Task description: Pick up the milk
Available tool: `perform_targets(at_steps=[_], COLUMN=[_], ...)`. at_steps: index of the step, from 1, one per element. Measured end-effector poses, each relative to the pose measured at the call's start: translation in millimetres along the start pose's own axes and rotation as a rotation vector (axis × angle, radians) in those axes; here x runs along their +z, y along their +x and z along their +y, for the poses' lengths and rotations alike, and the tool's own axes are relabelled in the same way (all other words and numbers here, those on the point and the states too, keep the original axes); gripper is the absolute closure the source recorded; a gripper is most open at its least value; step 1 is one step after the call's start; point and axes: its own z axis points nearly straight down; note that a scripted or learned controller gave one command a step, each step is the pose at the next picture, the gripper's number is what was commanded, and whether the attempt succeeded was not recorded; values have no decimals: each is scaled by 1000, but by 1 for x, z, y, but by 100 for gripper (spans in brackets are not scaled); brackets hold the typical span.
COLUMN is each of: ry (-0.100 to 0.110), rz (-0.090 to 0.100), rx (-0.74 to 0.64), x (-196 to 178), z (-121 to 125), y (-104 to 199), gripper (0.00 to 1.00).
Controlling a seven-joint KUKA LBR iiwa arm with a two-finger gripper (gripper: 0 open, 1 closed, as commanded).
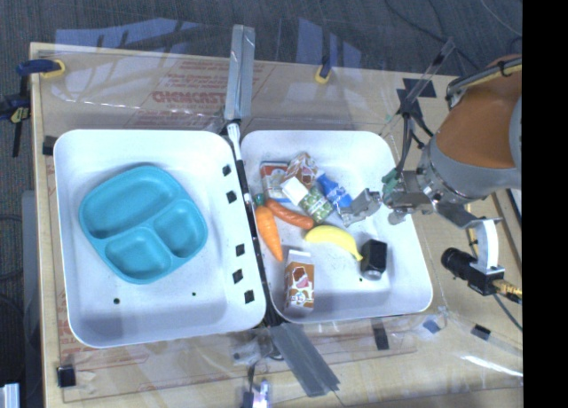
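A small carton [300, 285] with brown and white print, which looks like the milk, stands near the front wall of the right bin [404, 286]. A second, white-topped carton [291, 189] lies in the pile at the back of that bin. My gripper [359, 207] hangs low over the right part of the bin, beside a blue bottle [333, 189] and above the banana [333, 239]. It is well behind and to the right of the front carton, and nothing shows in its grasp.
Two carrots [271, 231] lie by the right bin's left wall. A black object [374, 257] rests right of the banana. The left bin [80, 309] holds a blue divided plate [142, 224]. A metal divider [238, 78] runs between the bins.
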Motion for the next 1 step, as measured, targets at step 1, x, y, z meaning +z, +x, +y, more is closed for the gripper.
perform_targets(at_steps=[1], ry=[-2], rz=[-1], rx=[-195], x=[56], z=[4], y=[63], gripper=[0])
